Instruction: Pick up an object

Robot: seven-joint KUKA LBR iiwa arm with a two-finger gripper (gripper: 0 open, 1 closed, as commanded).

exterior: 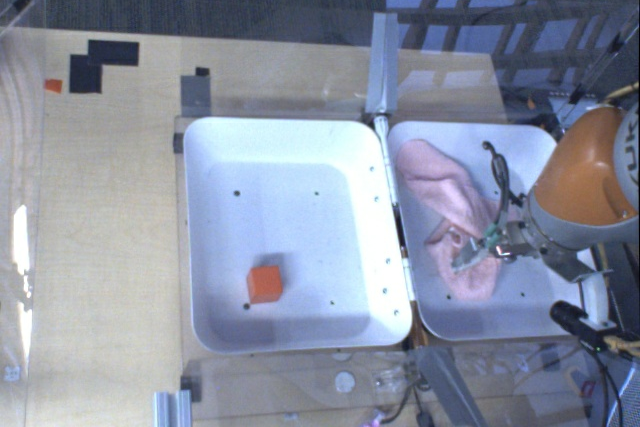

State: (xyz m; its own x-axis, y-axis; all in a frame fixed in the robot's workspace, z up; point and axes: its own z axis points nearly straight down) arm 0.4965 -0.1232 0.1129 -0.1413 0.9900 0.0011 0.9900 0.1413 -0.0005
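A crumpled pink cloth (447,205) lies in the right bin (530,310), running from its far left corner toward the middle. My gripper (478,251) reaches in from the right and sits down on the near end of the cloth, touching or pressing into its folds. The orange wrist band (590,170) hangs above the bin's right side. A small orange cube (265,284) rests in the left bin (290,150), near its front left, far from the gripper.
A metal divider post (382,65) stands behind the seam between the two bins. Black blocks (100,63) and a small orange tag (53,86) lie on the wooden bench at far left. Cables and clamps crowd the front right corner.
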